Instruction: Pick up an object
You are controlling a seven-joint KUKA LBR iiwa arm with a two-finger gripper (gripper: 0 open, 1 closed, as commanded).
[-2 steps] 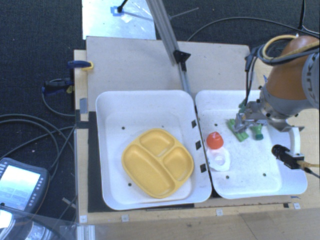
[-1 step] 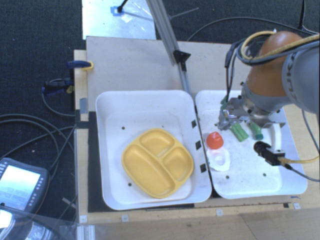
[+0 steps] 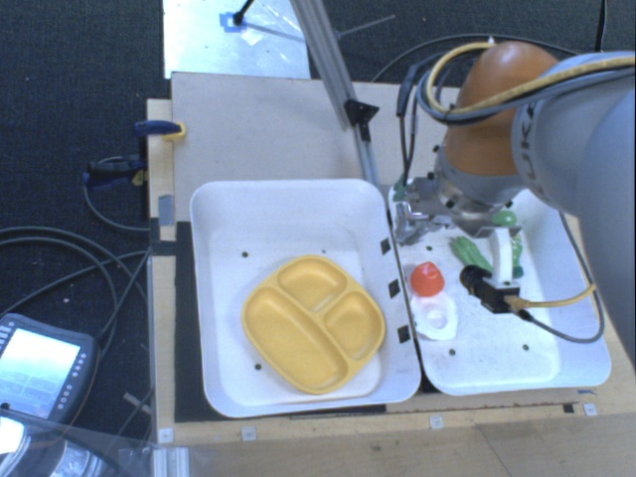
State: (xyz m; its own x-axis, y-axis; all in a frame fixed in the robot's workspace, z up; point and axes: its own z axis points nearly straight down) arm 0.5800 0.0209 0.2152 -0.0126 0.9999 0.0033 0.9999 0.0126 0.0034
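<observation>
Red object (image 3: 427, 278) in right bin (image 3: 556, 366), just below end effector (image 3: 409, 222)

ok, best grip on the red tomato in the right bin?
Probably straight from above, fingers closing across the round body of the red tomato. It sits beside a white fried-egg toy, so squeeze left-right rather than front-back. The gripper hangs just behind it.
</observation>
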